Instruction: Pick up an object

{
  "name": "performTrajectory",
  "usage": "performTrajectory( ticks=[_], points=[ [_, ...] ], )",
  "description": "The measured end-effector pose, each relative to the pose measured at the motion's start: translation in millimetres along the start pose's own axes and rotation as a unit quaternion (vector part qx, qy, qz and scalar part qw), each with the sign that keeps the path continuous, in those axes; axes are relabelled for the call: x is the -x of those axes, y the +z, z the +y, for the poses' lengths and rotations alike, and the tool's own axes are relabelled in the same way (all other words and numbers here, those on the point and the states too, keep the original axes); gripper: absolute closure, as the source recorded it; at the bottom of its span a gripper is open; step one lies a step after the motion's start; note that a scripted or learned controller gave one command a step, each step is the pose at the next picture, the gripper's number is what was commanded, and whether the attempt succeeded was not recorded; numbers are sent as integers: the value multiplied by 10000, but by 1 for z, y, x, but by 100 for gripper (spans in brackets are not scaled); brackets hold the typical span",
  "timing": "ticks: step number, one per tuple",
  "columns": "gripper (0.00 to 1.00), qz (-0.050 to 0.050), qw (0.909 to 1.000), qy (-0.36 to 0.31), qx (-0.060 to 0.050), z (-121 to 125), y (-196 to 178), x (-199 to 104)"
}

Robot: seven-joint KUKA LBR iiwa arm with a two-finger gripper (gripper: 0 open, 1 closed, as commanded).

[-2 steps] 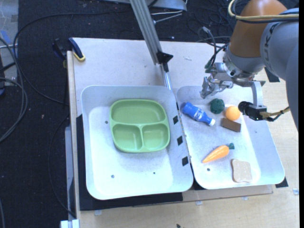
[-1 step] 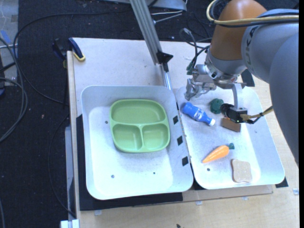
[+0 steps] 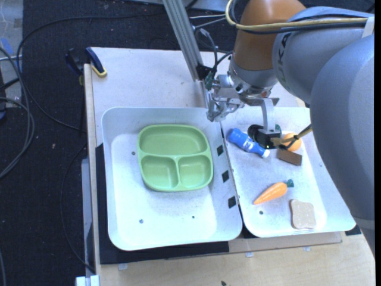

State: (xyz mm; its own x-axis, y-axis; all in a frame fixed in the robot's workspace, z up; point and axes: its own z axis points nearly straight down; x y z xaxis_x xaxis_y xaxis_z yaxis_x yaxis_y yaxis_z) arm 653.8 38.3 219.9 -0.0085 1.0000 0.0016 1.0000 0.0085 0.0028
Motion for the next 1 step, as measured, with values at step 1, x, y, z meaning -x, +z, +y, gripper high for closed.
performTrajectory(
  ticks=[1],
  points=[
    [100,-1,10000,11,0,5,-17,-53]
  ],
)
